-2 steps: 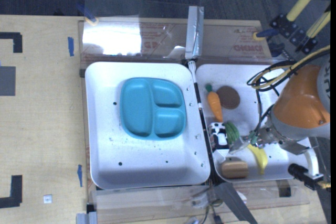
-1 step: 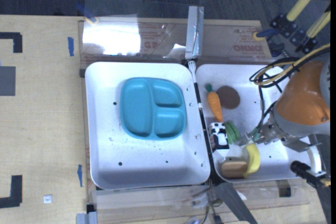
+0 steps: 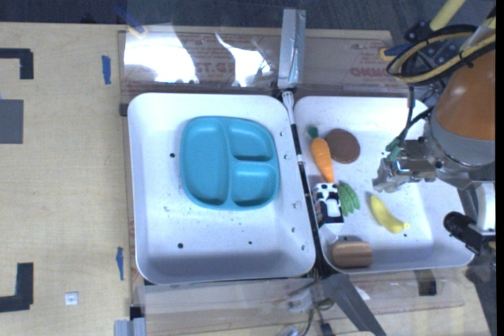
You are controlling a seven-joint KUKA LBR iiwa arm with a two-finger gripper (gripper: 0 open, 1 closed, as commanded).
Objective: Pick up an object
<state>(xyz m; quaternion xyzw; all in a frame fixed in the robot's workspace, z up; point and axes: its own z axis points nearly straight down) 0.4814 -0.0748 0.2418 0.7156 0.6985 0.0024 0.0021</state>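
Observation:
The right bin (image 3: 370, 110) holds a carrot (image 3: 321, 157), a round brown patty (image 3: 342, 145), a black-and-white toy (image 3: 327, 201) with a green leafy piece (image 3: 349, 198) beside it, a yellow banana (image 3: 387, 214) and a brown bread-like block (image 3: 350, 252). My gripper (image 3: 391, 173) hangs over the right bin's right half, just above and right of the banana, with nothing visibly between its fingers. The grey arm with its orange band (image 3: 471, 110) reaches in from the right.
A blue divided plate (image 3: 230, 161) lies in the left bin (image 3: 157, 232). A clear plastic wall (image 3: 205, 51) and a metal post (image 3: 290, 43) stand behind the bins. Yellow and black cables (image 3: 425, 51) hang at the upper right.

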